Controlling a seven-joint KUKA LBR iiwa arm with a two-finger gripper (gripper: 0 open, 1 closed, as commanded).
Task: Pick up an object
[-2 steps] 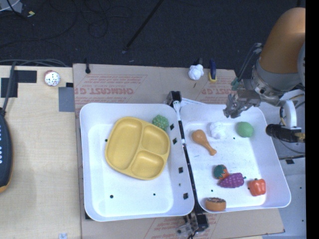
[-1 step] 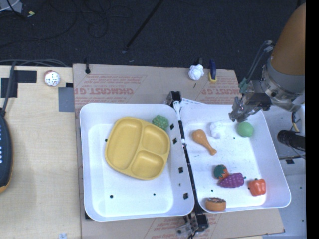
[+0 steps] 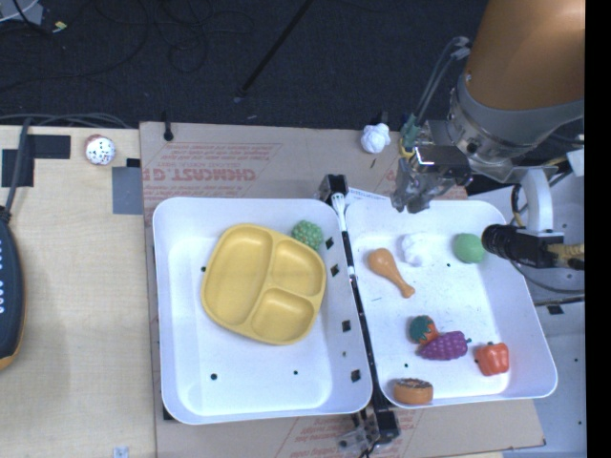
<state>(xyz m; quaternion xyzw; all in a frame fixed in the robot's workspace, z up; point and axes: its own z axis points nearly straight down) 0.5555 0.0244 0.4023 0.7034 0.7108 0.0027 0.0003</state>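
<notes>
My gripper (image 3: 416, 198) hangs over the far edge of the right bin (image 3: 516, 380), just above a small white lump (image 3: 414, 247). Nothing shows between its fingers. In the right bin lie an orange drumstick (image 3: 391, 271), a green ball (image 3: 468, 247), a purple grape bunch (image 3: 445, 345), a small orange-and-green piece (image 3: 422, 328), a red pepper (image 3: 492, 358) and a brown round piece (image 3: 413, 390).
The left bin (image 3: 191, 380) holds a yellow divided plate (image 3: 264, 282) with a green bumpy piece (image 3: 307, 234) at its far corner. A white ball (image 3: 375, 138) rests on the cardboard behind the bins. A speckled ball (image 3: 99, 150) lies on the bench at far left.
</notes>
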